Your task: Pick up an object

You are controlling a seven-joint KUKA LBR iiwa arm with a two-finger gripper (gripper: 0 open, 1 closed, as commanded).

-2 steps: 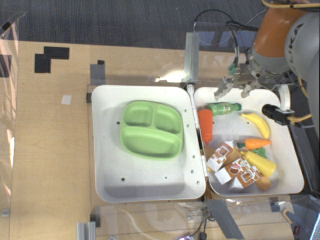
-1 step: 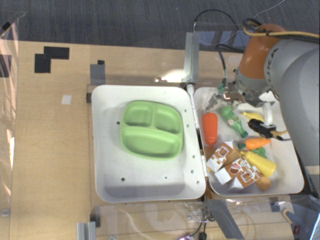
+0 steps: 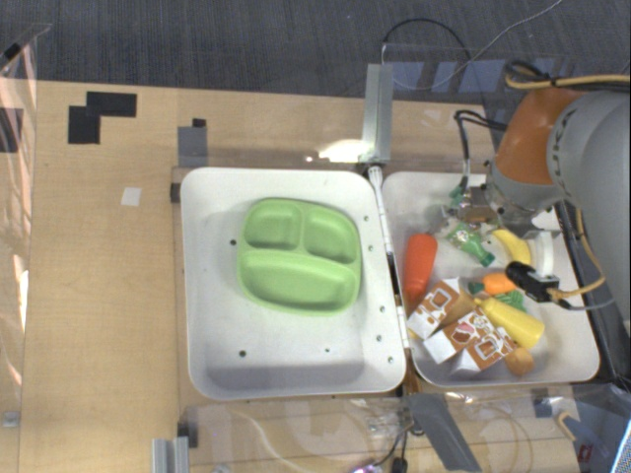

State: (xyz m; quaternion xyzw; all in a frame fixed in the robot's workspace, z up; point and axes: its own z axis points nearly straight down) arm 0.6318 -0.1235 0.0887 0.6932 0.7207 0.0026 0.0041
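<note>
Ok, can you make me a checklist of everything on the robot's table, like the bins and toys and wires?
Surface: wooden bench bearing two white bins side by side, left bin and right bin.
Job's things: in the right bin, an orange carrot, yellow banana, yellow bottle, small cartons, green wrapper.
Clutter: green divided plate in the left bin.
Grippers: pincer low over the right bin's far part; fingers too hidden to judge.
Cables: black cable behind the bins.
Surroundings: dark carpet; black marks on the bench.
</note>
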